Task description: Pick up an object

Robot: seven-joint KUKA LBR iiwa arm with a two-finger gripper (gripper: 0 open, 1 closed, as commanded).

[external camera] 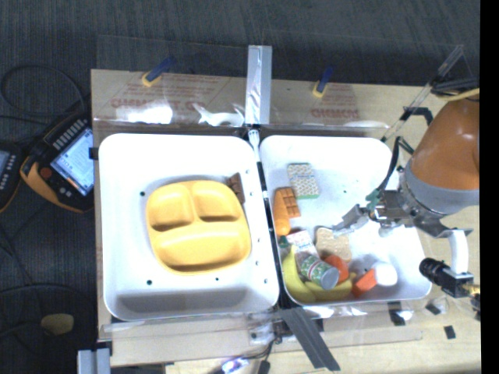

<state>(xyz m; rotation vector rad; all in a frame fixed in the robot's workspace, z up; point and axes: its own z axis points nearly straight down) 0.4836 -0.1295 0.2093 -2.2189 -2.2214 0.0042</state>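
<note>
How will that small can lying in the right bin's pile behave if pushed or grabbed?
The can lies on its side, so it probably rolls if nudged. It rests atop the banana and beside other toys, so a grab may shift them. Its rounded wall looks slippery for the gripper.

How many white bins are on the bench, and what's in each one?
2. The left bin holds a yellow divided tray. The right bin holds a pile of small items toward its near-left corner; some may be hidden underneath.

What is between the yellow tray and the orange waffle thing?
In the camera view, the two bins' touching white walls lie between the yellow tray and the orange waffle.
</note>
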